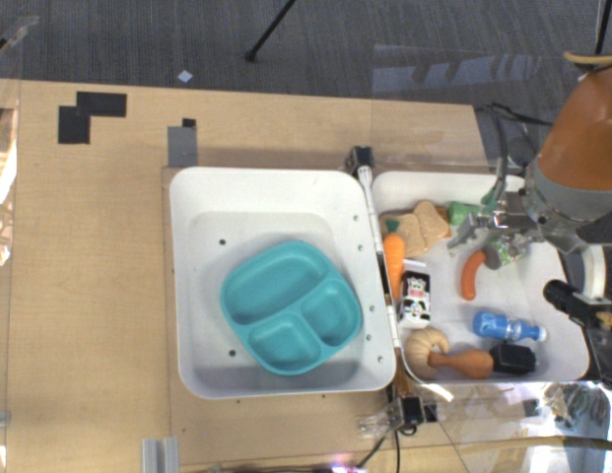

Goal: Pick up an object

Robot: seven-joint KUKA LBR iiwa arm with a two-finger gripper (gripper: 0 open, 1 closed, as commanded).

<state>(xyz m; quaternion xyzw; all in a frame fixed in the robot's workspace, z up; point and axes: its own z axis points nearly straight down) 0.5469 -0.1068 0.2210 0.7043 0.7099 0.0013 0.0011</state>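
Note:
The right bin holds several small items. An orange-red sausage lies near its middle. My gripper hangs just above and to the right of the sausage's upper end, with the orange-banded wrist behind it. A tan cracker-like piece and a green item lie at the bin's far side. A carrot rests by the left wall. A blue bottle lies in front of the sausage. Nothing shows lifted off the bin floor.
A teal divided plate sits in the left bin. In the right bin's near part are a black-and-white carton, a round bun, a brown piece and a black block. Cables run along the bench's near edge.

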